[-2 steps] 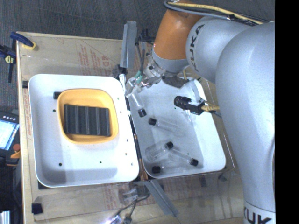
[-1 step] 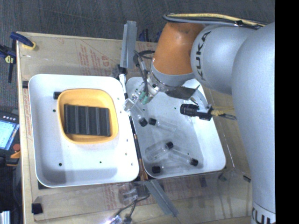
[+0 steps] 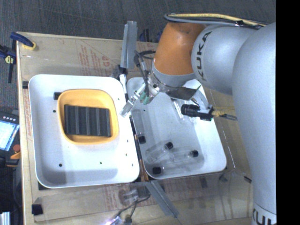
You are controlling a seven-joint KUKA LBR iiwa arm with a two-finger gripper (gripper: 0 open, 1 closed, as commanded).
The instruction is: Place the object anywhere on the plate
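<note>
1. The fingers (image 3: pixel 127 108) hang at the end of the grey arm (image 3: pixel 234 55), over the seam where the two white bins meet, slanting down toward the left bin's right wall. They show as one slim pale tip, and I cannot tell whether they are parted or pressed together. Nothing can be seen between them.
2. Far to the left of the fingers, at the edge of the wooden surface (image 3: pixel 70 50), sit blue clamps (image 3: pixel 6 55) and, lower down, a small device with a lit screen (image 3: pixel 6 136).
3. The left bin (image 3: pixel 47 165) lies to the left of the fingers, its right wall just beneath their tip.
4. In that bin, left of the fingers and apart from them, lies the yellow plate (image 3: pixel 66 98), flat on the bin floor.
5. The dark ribbed block (image 3: pixel 87 121) rests flat on the plate, inside its rim, with its grooves running up and down in the camera view. It is not touching the fingers.
6. Directly behind the fingers, up and to the right, the orange band (image 3: pixel 176 46) sits above the wrist.
7. The right bin (image 3: pixel 214 149) lies to the right of the fingers and below them. Clear plastic pieces with black caps (image 3: pixel 169 153) lie in its near end, well apart from the fingers.
</note>
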